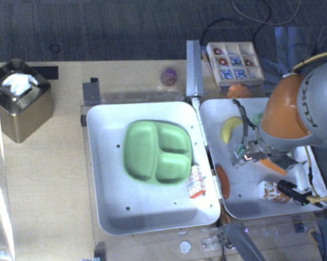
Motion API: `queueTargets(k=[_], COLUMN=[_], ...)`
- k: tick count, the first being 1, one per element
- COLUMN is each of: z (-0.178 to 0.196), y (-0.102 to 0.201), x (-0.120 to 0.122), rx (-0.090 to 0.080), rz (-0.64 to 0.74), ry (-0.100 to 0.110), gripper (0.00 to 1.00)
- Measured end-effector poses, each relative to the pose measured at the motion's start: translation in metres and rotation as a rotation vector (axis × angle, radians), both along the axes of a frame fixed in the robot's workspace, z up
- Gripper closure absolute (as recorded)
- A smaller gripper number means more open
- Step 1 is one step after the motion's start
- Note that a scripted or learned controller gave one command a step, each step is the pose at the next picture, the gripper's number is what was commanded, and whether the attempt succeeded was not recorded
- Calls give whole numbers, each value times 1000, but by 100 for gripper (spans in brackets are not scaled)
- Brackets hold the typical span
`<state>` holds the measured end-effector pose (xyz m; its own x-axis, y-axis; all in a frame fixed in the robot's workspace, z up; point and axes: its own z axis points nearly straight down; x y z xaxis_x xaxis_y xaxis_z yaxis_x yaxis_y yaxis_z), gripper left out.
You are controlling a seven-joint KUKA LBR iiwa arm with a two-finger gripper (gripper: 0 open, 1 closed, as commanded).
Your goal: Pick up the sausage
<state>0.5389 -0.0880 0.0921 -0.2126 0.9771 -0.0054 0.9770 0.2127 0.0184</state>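
Two shallow white bins side by side on pale table (50, 185).

Left bin (110, 211), centre of frame: green divided plate (156, 151) in the middle; small red-and-white carton (196, 182) just beside plate's lower right corner, close to bin's right wall.

Right bin (241, 204), right of frame: sausage (223, 183), reddish brown, lying lengthwise against bin's left wall, lower half, untouched. Banana (230, 129) in upper left part of same bin. Orange carrot-like piece (274, 168) right of centre, partly under the robot. Brown-and-white packet (269, 190) near lower wall.

Arm (296, 109) reaching in from right edge, orange band over upper right of that bin. Gripper (245, 154) low over bin's middle, below banana, up and to the right of sausage, apart from it. Nothing seen in its grasp; released or clenched, cannot tell from this angle.

Beyond bins, top of frame: board-game tray (234, 62) with red and blue pieces, small purple ball (169, 76), orange round thing (237, 89) at right bin's far rim. Upper left: metal box (22, 112) with white tissue.
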Motion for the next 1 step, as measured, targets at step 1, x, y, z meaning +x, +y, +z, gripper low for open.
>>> queueTargets(k=[1], z=[-1], y=[-1], x=[-1], rx=[-1], rz=[-1], ry=[1], gripper=[0])
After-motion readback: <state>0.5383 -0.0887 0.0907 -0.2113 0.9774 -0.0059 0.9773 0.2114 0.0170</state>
